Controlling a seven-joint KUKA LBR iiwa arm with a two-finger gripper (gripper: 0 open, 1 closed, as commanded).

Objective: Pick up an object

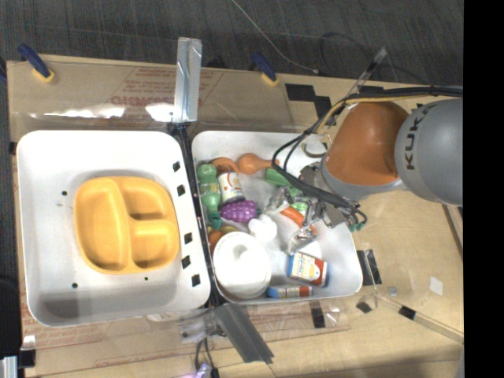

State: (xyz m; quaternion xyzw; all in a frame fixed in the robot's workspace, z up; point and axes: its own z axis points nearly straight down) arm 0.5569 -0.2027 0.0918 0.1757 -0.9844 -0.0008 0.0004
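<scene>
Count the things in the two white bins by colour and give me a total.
Yellow: 1, the divided tray
White: 2, the round tub and the small bottle
Purple: 1, the grapes
Green: 2, the pieces by the divider
Orange: 1, the pear shape
Total: 7 clearly told apart; the rest are too cluttered to count.

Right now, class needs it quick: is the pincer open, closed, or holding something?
Pincer: cannot be told; it is low in the right bin among the toys, nothing visibly held.

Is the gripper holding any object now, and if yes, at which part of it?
It cannot be told. The gripper is down among the toys in the right bin, and its tips are hidden in the clutter.
</scene>
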